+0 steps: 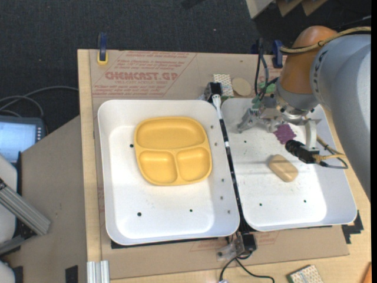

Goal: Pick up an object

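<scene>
Block of tan wood (283, 168) lies right of centre in the frame, on the floor of the right white bin (283, 210), tilted slantwise to the bin's walls and apart from them. Up and just above it sits a small purple piece (284, 133), partly tucked under the arm. The gripper (258, 121) is low in the upper part of the same bin, just left of the purple piece and well apart from the block. Nothing can be seen held in it, and whether it is open or closed cannot be told from this slant. The grey arm (347, 87) comes in from the right edge of the frame, its orange band (303, 55) showing above the wrist.

The left white bin (118, 205) touches the right one along their shared side in the middle of the frame. A yellow divided plate (174, 150) rests in its upper half, with one long section at the top and two smaller ones below.

Both bins stand on a brown cardboard sheet (147, 75) with red print along its top. A blue clamp (103, 47) grips the sheet's upper left corner. A pale round disc (241, 87) lies on the cardboard just above the right bin. Dark carpet (147, 10) fills the top of the frame.
</scene>
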`<state>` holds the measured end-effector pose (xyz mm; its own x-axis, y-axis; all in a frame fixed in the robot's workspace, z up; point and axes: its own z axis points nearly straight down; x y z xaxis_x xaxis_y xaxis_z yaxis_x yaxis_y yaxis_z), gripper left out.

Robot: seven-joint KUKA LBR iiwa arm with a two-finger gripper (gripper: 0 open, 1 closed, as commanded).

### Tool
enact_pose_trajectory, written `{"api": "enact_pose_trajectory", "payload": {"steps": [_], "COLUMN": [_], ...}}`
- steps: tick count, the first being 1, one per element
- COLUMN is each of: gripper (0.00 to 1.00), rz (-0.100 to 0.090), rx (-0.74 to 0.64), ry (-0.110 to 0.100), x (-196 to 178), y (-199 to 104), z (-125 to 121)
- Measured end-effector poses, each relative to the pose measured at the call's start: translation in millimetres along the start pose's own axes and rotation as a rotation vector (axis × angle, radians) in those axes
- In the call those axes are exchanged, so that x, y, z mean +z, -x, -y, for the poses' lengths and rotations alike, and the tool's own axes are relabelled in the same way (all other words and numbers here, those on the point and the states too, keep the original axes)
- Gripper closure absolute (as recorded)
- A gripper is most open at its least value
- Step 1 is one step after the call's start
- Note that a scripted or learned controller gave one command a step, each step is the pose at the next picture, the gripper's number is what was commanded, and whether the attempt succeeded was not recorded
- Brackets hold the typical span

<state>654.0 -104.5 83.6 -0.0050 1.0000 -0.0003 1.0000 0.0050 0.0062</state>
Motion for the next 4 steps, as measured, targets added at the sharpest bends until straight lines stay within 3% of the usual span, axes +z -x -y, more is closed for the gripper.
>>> {"api": "enact_pose_trajectory", "payload": {"steps": [1, 2, 3, 4], "gripper": [0.0, 0.0, 0.0, 1.0], "rz": [0.002, -0.001, -0.008, 0.0], "rx": [0.007, 0.008, 0.002, 0.002], "ry": [-0.001, -0.005, -0.002, 0.002], "x": [-2, -4, -3, -14], "y": [49, 91, 115, 117], "z": [-13, 63, 68, 68]}}
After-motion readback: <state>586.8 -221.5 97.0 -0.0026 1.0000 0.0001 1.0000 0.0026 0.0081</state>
